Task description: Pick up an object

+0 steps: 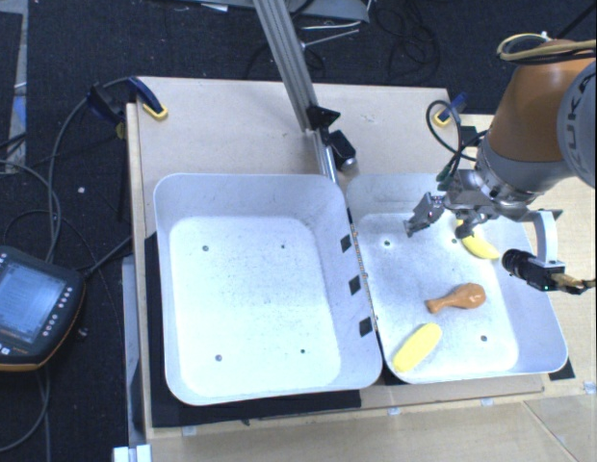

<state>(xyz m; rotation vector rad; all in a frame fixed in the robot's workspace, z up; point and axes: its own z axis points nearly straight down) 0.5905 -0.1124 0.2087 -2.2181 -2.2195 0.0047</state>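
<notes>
Gripper (441, 210) hangs over the right bin (534, 354), grip unclear; banana (480, 247) partly hidden beneath it, drumstick (457, 299) and corn (415, 346) lie apart in open floor

A robotics lab: a teach pendant (29, 303) and loose cables (48, 186) lie on dark carpet beside the plywood bench (231, 128).

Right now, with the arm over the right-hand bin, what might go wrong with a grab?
The small yellow banana-shaped toy lies partly under the gripper, close to the white bin's far wall, so the fingers may slip off it. The brown drumstick-shaped toy and the yellow corn-like piece look rounded and could roll away.
</notes>
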